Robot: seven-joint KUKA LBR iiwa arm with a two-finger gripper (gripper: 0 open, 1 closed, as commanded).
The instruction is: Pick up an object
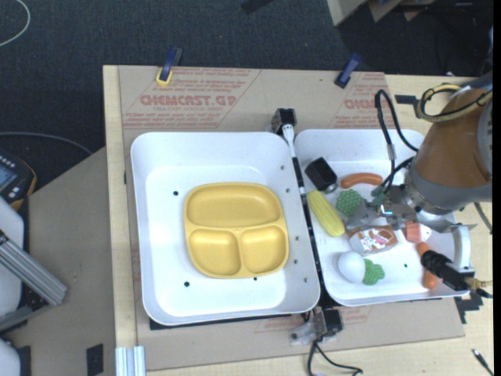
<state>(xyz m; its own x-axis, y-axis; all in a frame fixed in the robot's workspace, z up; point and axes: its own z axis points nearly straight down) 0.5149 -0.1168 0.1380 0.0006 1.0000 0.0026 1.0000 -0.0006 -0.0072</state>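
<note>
In the right bin (pixel 344 143) several small toy foods are lying close together. A yellow corn cob (pixel 325 213) is lying along the bin's left wall, tilted, and a green broccoli piece (pixel 350 202) is sitting just beside it. A black block (pixel 320 172) is resting above the corn, near an orange sausage (pixel 362 181). A round package with a red and white label (pixel 373 240) is lying in the middle. Below it a white egg (pixel 351 266) is touching a small green piece (pixel 373 272). An orange carrot-like piece (pixel 429 266) is lying near the right edge, partly hidden.
</note>
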